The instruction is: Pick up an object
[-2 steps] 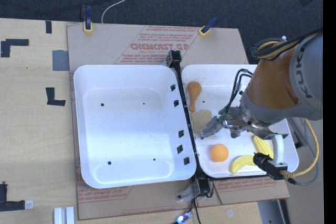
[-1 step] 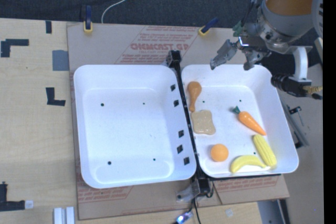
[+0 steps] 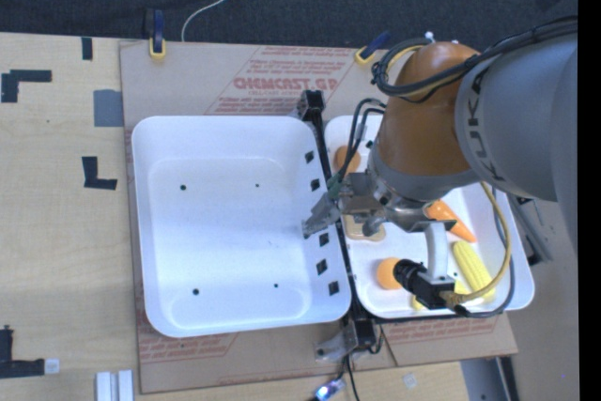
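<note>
The tool (image 3: 349,213) hangs low over the right bin (image 3: 522,291); whether it grasps anything I cannot tell. An orange ball (image 3: 388,271) and corn cob (image 3: 471,265) lie nearby, so it may clip the bin wall or close on nothing

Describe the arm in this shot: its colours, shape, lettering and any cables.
The arm is thick and rounded, with a smooth grey casing that carries dark lettering along its side. Above the wrist sits a broad orange band, domed and glossy. Below it come grey metal wrist parts. Thin black and yellow cables loop round the band, and another yellow cable curves down past a black cylindrical fitting.
</note>
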`<state>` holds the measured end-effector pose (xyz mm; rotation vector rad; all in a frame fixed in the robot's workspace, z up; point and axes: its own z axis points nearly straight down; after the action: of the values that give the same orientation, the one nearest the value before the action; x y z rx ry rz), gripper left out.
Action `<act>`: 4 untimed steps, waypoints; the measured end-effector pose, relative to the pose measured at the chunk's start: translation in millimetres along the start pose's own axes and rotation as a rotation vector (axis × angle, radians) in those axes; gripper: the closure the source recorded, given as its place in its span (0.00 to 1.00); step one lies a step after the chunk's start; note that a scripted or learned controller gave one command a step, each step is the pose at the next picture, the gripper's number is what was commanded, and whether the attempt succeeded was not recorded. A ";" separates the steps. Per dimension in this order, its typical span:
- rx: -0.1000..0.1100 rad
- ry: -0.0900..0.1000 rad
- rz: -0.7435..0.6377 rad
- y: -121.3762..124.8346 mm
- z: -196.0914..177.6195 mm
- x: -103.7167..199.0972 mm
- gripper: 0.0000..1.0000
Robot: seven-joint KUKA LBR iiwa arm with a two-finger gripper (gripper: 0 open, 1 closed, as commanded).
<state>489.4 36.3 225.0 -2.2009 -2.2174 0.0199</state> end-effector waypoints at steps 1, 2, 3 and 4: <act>-0.018 -0.002 0.000 14.4 6.4 56.5 0.00; -0.037 0.002 -0.003 92.7 -113.1 135.1 0.00; -0.027 -0.004 0.004 176.0 -121.1 146.7 0.00; -0.010 -0.006 0.003 177.3 -20.6 198.3 0.00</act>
<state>665.6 235.9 242.5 -2.2116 -2.2225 0.0149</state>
